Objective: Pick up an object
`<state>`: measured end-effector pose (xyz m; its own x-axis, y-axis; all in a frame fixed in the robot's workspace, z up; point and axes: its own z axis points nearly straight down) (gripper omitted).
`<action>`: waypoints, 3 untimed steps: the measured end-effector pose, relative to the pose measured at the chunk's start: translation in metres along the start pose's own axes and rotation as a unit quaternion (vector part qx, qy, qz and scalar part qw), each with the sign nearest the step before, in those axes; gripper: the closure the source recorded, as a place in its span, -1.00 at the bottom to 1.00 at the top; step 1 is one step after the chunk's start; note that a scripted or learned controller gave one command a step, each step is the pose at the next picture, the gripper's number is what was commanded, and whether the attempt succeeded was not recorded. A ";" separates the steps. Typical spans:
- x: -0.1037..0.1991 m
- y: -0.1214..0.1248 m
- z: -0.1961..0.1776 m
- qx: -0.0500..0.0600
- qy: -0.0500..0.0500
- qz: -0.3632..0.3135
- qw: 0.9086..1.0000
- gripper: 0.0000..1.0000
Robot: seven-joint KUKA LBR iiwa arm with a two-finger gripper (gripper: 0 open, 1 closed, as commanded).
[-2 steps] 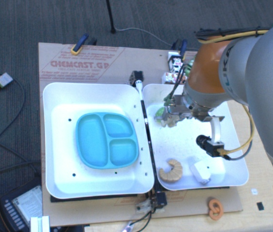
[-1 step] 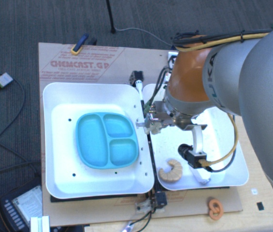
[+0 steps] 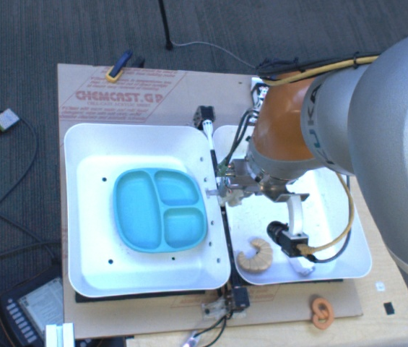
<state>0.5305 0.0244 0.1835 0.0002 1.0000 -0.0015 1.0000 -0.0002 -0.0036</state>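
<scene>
Camera view: approach step. I'm over the right bin, near its left wall; can't tell how wide my jaws are. Tan curved pastry lies at the bin's front. Next: shift over it, descend.

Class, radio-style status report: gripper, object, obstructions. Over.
Gripper at left edge of right bin, hold unconfirmed. Tan croissant-shaped object lies free at front. Blue plate apart, in left bin.

From my remote station I see the brown paper-faced bench board, printed with red lettering, carrying two shallow white plastic bins side by side, the left bin touching the right bin. A small blue-and-yellow tool lies at the board's far edge, and a small orange ring lies near its front edge.
</scene>
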 end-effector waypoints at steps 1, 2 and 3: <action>-0.079 -0.047 0.000 -0.001 0.000 0.001 1.000 1.00; -0.064 0.049 -0.001 -0.002 0.000 0.000 1.000 1.00; -0.023 -0.045 -0.011 -0.001 0.001 -0.001 1.000 1.00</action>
<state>0.4853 0.0013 0.1948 -0.0010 1.0000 -0.0004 1.0000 0.0010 -0.0018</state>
